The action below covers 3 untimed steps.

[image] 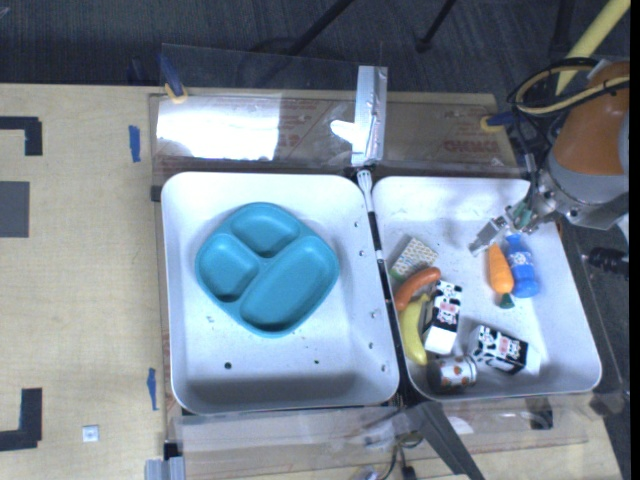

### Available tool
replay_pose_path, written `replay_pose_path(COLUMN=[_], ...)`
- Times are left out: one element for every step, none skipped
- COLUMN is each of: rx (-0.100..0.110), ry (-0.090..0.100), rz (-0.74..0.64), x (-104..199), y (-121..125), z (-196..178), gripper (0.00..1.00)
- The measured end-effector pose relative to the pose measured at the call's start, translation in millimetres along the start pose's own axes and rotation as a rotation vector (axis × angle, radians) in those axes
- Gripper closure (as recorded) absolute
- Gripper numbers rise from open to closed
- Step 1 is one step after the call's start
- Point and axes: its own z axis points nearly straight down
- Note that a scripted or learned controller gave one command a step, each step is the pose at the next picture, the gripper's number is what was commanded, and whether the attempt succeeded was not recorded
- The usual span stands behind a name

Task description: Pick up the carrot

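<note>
The carrot [499, 268] lies in the right-hand bin [580, 368], upright in the view, touching the left side of a blue bottle [522, 266]; its green stub points toward the bin's near wall. This looks like the approach step: the pincer [505, 223] hovers just beyond the carrot's far end, nothing between its fingers, which stand apart, one reaching out to the left and the other close to the bottle's cap. No grasp has been made yet.

The arm [590, 153] enters above the bin's far right corner, its orange band over the wrist, and slants down and leftward toward the carrot.

The next move probably calls for shifting the pincer a little nearer along the carrot, then descending so the fingers straddle its body. The bottle pressed against the carrot's right flank leaves little room for a finger there, so a miss or a nudge of the bottle is a fair risk.

Left of the carrot, well apart, lie a banana [411, 330] and small cow-patterned cartons [500, 348].
</note>
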Motion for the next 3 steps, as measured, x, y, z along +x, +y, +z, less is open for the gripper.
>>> replay_pose_path(rx=[-0.001, -0.003, 0.005], ry=[0.003, -0.001, 0.002], rz=[0.06, 0.063, 0.078], x=[25, 23, 1], y=[-22, -23, -17], z=[28, 17, -31], gripper=[0.0, 1.0, 1.0])
